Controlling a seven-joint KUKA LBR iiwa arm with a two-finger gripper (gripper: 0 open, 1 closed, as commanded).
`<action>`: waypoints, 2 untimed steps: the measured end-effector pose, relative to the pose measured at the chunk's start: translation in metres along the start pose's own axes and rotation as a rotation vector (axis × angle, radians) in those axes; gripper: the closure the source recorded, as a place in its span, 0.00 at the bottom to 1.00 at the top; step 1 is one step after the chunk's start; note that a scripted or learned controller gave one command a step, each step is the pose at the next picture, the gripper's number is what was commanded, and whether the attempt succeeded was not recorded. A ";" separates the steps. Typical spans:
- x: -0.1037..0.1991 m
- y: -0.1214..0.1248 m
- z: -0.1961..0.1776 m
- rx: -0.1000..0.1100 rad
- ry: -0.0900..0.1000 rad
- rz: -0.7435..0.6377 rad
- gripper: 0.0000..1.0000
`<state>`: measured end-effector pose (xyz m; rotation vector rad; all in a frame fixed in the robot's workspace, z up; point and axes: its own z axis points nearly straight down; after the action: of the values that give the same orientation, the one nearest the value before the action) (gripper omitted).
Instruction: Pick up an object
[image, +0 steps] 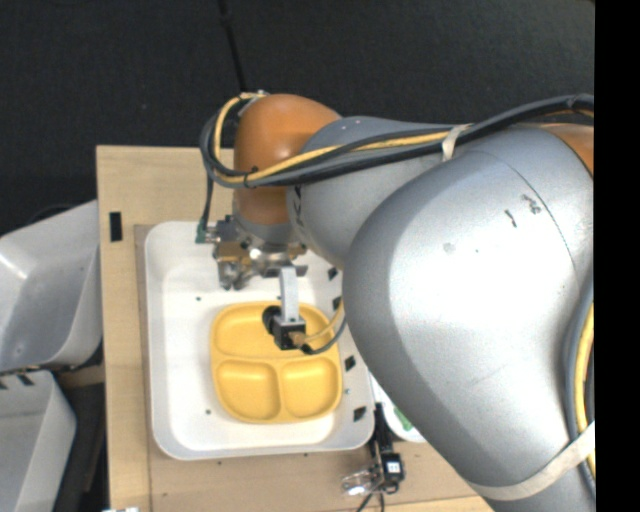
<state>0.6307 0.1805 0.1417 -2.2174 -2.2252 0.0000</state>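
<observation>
Plate of yellow plastic (270, 385), rounded at the corners and moulded into three compartments, lies flat in the shallow white bin (175, 400) in the middle of my camera view. It sits in the lower half of that bin. One wide compartment runs across its upper part, and two smaller ones sit side by side below it. I can see bare white bin floor to the plate's left and along its lower edge, so it is clear of those walls.

The two-finger gripper (243, 272) hangs over the upper part of the same bin, just beyond the plate's upper left edge as I see it. From this slanted angle I cannot tell whether the gripper is open or closed, or whether it touches the plate.

The grey robot arm with its orange band (470, 300) reaches in from the right. Its bulk covers the right-hand side of the bin.

A second shallow white bin (45, 290) shows partly at the left edge of the view. A strip of the pale wooden bench (125, 190) lies between the two bins.
</observation>
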 end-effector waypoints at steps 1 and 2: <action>-0.050 0.051 -0.040 -0.007 -0.001 0.006 1.00; 0.013 0.056 0.021 -0.001 0.000 -0.002 1.00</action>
<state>0.6866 0.1936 0.1204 -2.2151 -2.2283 -0.0004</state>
